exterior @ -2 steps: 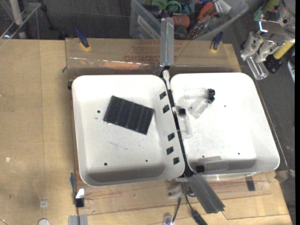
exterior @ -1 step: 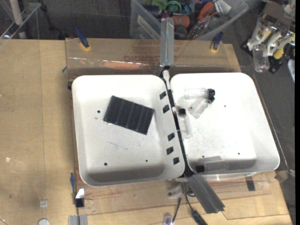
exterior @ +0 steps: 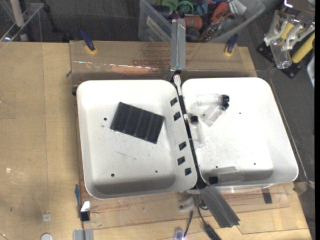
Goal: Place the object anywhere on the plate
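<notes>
Your gripper [exterior: 283, 38] sits at the far right, off beyond the far right corner of the right bin [exterior: 260, 134], over the dark floor rather than over either bin. It is pale with yellow parts, and from this angle you cannot tell how wide it stands or whether it has hold of anything.

The object [exterior: 212, 104] lies in the right bin, in its far left part, close to the divider [exterior: 181, 129] between the bins. It reads as clear plastic with black caps, and because it is see-through against the white floor you cannot tell how many pieces there are.

The plate [exterior: 137, 122], a dark ridged rectangle, lies flat in the left bin [exterior: 95, 154], a little toward the far side and turned at a slight angle. It is well apart from the object, with the divider between them.

Beyond the bins stands a clear tub of colourful toys [exterior: 200, 6].
</notes>
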